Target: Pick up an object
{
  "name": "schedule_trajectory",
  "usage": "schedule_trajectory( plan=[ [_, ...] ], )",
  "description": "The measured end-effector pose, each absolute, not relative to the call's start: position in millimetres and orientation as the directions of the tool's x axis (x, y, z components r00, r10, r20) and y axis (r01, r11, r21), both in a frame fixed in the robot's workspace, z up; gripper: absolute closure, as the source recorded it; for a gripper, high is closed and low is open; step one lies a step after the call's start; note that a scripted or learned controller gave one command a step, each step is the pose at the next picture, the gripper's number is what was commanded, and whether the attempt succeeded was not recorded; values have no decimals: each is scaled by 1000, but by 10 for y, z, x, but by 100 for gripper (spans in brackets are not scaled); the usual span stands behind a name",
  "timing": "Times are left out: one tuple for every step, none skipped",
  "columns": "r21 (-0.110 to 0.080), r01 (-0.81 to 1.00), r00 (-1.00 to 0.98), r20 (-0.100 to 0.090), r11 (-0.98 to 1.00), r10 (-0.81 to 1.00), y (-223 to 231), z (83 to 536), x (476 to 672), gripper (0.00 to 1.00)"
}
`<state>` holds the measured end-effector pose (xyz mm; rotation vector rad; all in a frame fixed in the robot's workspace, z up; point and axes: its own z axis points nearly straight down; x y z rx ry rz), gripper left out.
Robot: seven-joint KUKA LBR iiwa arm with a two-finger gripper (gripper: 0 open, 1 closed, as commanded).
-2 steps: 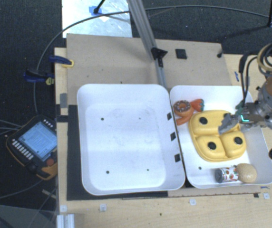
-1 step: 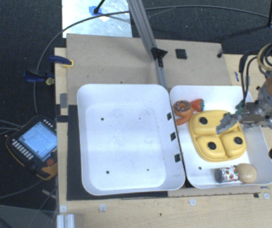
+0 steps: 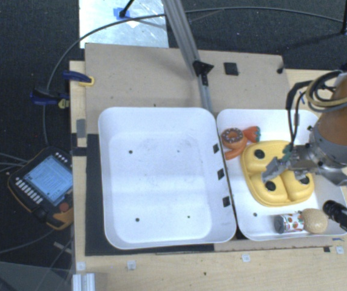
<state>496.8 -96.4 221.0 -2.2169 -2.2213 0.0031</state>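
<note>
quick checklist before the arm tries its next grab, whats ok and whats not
1. Gripper over the right bin: ok.
2. Gripper above the yellow toy, the nearest target: ok.
3. Something between the fingers: cannot tell.
4. Fingers open enough to grab: cannot tell.
5. Other choices in that bin, the orange ring, small can and tan ball: ok.
6. Left bin offers a target: not ok.

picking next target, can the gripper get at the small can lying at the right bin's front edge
Probably yes: the small can lies uncovered beside a tan rounded object, with the gripper just above over the yellow plastic piece.
</note>
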Motion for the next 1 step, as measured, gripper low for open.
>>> schedule_trajectory(
  plan=[
    [-3, 1000, -1, 1, 1, 1000, -987, 1724, 4873, 0]
  ],
)
